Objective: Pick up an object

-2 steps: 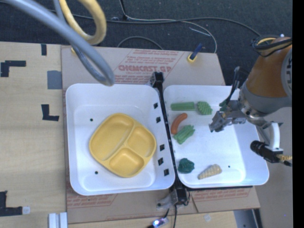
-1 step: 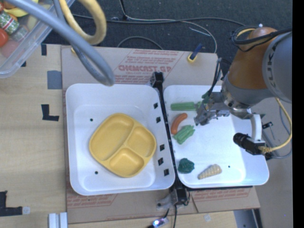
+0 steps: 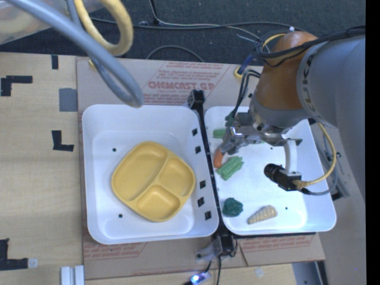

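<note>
Where the worktop (image 3: 35, 177) shows bare at the far left, its pale wood surface carries several black angular marks. A sheet of brown cardboard (image 3: 178, 79) with red print lies under both bins. Above it, at the far left of the scene, a grey hose (image 3: 89, 46) and a yellow hose (image 3: 116, 13) cross the view diagonally. The left bin (image 3: 98, 159) is a shallow white tray holding a yellow divided plate (image 3: 153, 180), which lies flat near the bin's centre with its three compartments facing up. A black divider with clips (image 3: 205, 159) runs between the two bins, from far to near. In the right bin (image 3: 314, 212), close to its left wall, an orange carrot-like piece (image 3: 218, 158) lies touching a light green ridged vegetable (image 3: 230, 167). Nearer the camera, a dark green broccoli-like piece (image 3: 232, 206) rests by the left wall, and just right of it lies a cream-coloured cone (image 3: 262, 214), on its side and apart from the broccoli. The gripper (image 3: 237, 136) hangs over the far left part of the right bin, directly above the carrot and the green vegetable; whether the jaws are spread or closed cannot be told, since the wrist body covers them, and no object can be seen between them. The arm (image 3: 332, 82), grey with an orange band (image 3: 285, 76), fills the right of the scene, with a black cable fitting (image 3: 282, 177) and a yellow cable (image 3: 323, 171) hanging over the bin's right half.
</note>
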{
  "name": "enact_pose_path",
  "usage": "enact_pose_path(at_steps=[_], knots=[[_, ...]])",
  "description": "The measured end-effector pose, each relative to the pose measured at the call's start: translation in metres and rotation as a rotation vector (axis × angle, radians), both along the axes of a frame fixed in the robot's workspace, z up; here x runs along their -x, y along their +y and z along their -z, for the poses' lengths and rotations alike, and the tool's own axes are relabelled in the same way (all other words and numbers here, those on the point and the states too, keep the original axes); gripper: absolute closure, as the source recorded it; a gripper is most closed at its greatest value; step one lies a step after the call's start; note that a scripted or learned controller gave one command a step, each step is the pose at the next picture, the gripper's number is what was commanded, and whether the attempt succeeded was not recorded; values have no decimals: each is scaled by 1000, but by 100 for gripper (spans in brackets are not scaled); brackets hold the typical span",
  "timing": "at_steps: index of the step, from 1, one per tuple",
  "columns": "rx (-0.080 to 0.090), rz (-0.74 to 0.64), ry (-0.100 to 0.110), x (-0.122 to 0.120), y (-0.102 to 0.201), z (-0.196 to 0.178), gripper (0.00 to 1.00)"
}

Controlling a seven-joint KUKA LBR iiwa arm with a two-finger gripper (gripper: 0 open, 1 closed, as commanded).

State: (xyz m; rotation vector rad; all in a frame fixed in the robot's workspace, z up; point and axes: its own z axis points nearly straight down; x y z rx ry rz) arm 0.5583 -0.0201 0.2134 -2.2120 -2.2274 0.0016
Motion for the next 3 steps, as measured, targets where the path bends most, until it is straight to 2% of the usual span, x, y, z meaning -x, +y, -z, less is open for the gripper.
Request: enact_pose_path(at_steps=[2, 3], knots=[[-1, -1, -2, -26, 117, -17, 100], [1, 4, 0, -26, 113, -17, 0]])
